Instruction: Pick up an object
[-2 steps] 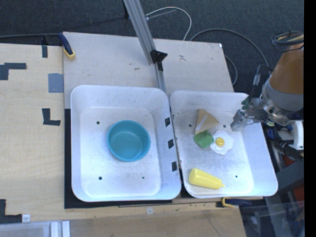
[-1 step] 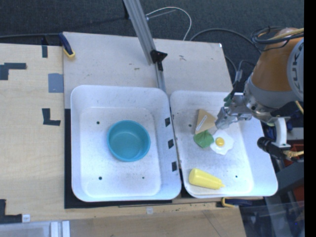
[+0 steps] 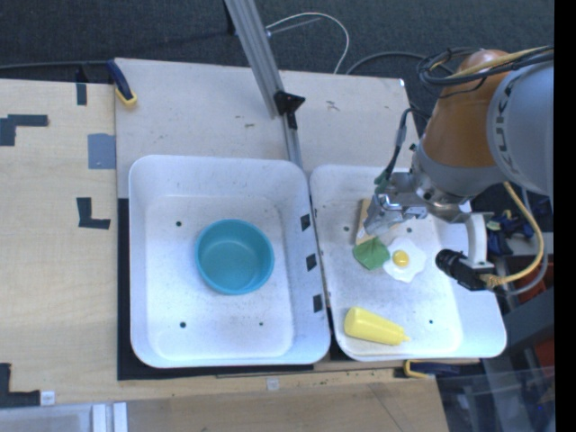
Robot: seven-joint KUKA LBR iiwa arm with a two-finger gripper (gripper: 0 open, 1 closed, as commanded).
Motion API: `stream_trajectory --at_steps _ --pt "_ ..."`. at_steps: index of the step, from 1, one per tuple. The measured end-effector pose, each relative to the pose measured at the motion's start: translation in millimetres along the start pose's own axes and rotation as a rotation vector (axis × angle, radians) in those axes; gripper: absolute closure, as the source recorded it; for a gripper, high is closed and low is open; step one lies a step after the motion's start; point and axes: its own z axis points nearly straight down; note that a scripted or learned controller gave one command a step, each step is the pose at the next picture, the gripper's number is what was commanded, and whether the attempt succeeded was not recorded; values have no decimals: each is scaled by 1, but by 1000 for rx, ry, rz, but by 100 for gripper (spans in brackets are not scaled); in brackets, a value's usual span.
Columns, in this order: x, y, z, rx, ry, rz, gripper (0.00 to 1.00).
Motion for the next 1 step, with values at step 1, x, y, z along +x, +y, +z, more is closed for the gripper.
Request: stream_trajectory --at_steps 1 --pt "51 15 -5 -1 1 -1 100"
